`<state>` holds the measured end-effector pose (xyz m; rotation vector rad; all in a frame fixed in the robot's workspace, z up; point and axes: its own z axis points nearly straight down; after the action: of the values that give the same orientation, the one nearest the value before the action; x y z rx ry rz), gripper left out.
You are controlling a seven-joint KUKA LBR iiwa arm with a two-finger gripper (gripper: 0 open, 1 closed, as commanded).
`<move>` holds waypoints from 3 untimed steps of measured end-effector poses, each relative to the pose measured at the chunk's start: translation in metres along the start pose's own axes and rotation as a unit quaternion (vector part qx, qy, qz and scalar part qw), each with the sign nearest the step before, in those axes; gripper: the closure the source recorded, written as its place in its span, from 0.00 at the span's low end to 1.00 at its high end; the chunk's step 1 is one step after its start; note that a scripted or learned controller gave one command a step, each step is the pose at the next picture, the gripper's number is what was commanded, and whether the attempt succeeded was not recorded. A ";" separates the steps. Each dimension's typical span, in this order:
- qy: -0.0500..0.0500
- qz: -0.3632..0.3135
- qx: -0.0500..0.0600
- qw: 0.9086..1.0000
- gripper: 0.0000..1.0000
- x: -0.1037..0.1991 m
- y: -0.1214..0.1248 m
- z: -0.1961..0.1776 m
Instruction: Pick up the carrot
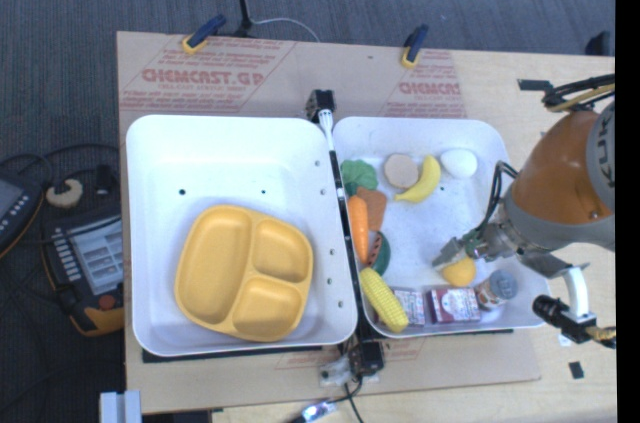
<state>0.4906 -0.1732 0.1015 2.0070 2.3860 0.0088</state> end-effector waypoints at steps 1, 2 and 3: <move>0.002 0.026 -0.004 1.000 1.00 -0.020 0.000 0.009; -0.002 -0.199 -0.002 0.980 1.00 0.038 0.007 0.008; 0.008 -0.118 0.006 0.993 1.00 0.107 0.016 -0.086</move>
<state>0.4859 -0.0637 0.1861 1.7214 2.6221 0.0054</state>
